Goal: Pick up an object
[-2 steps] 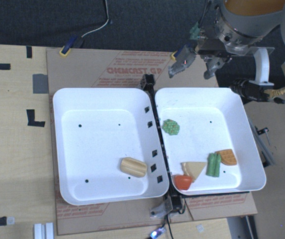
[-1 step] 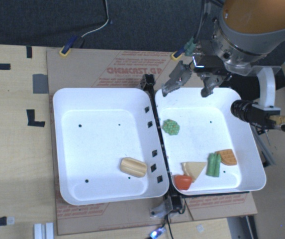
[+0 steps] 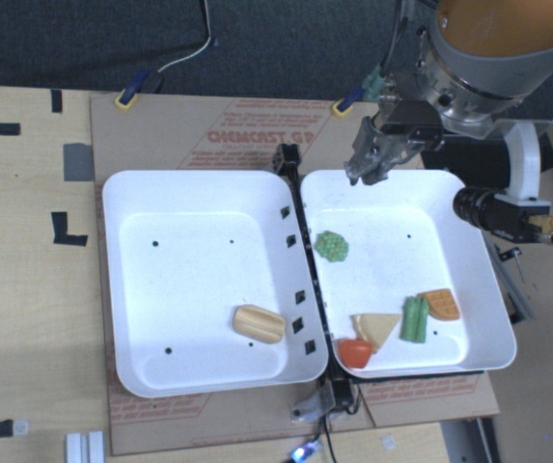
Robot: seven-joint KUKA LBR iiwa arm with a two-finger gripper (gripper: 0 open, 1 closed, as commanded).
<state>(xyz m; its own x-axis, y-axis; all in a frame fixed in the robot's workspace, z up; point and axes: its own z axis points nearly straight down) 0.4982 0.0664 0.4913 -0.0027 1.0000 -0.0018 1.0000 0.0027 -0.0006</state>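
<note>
above the right bin's (image 3: pixel 469 258) far rim, gripper (image 3: pixel 366 174) with nothing between its fingers, jaw state unclear

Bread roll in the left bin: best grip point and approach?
Take the bread roll across its short width at mid-length, coming straight down from above. It lies flat and alone on the bin floor, long axis roughly left-right, with room on both long sides for the pincer.
</note>
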